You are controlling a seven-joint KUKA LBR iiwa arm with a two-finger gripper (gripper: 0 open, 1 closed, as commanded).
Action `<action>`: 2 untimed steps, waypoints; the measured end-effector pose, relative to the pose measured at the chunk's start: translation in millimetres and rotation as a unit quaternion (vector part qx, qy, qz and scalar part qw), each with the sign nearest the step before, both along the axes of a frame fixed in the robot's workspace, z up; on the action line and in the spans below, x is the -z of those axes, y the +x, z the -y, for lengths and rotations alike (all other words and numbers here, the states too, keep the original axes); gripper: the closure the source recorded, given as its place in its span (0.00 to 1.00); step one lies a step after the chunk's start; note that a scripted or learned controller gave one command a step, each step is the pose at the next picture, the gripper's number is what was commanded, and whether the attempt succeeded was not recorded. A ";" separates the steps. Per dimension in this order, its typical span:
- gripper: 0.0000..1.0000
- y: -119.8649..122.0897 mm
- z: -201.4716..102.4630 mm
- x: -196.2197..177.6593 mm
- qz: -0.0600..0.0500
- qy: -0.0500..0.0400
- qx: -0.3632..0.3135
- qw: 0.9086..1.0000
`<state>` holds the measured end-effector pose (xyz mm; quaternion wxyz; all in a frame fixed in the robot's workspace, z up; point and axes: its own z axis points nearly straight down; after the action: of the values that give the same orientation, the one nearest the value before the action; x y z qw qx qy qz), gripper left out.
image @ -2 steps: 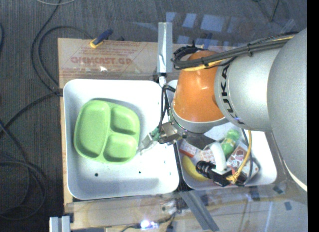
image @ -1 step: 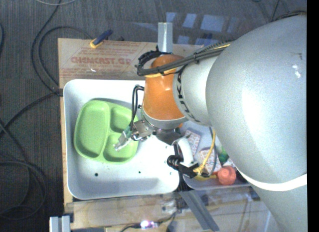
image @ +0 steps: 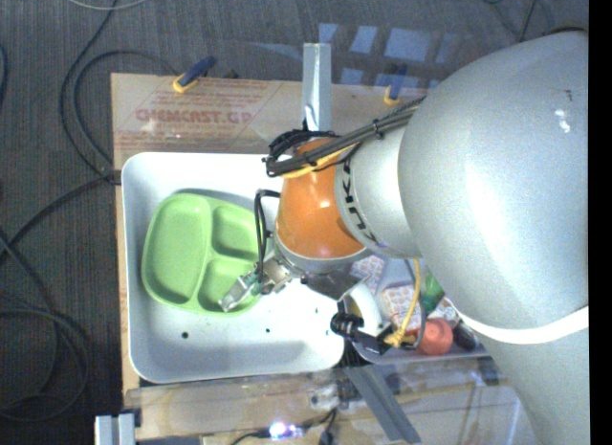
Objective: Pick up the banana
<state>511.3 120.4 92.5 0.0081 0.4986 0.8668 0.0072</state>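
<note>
- Lime-green moulded plastic lies beneath the tool. The gripper (image: 241, 292) hangs over the near right corner of a divided plate (image: 182, 252), a glossy tray with rounded corners and shallow compartments.
- The plate rests in the left bin (image: 191, 362), a smooth white tub with low walls. Its near floor is bare apart from a few dark specks.
- I cannot tell whether the gripper is open or closed, and I can make out nothing held in it.
- I cannot tell where the banana lies. Judging by the plain floor around the plate, it is likely in the right bin (image: 430, 357), hidden under the arm (image: 497, 194).
- If so, the banana lies to the right of the gripper, across the wall between the bins. The coming move would be a sideways carry before any descent. Its long axis cannot be judged.
- Along the right bin's near edge sits a jumble of small things, among them a round, matte red thing (image: 437, 336).
- The arm is a broad, smooth grey shell with a shiny orange band (image: 311, 213) just above the wrist.
</note>
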 end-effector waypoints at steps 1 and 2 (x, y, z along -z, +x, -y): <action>1.00 2.7 3.4 -10.9 0.004 -0.001 0.004 1.000; 1.00 -17.0 -19.1 -52.9 -0.015 -0.011 0.106 0.994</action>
<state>494.4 139.5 145.4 0.0008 0.5874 0.8092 -0.0106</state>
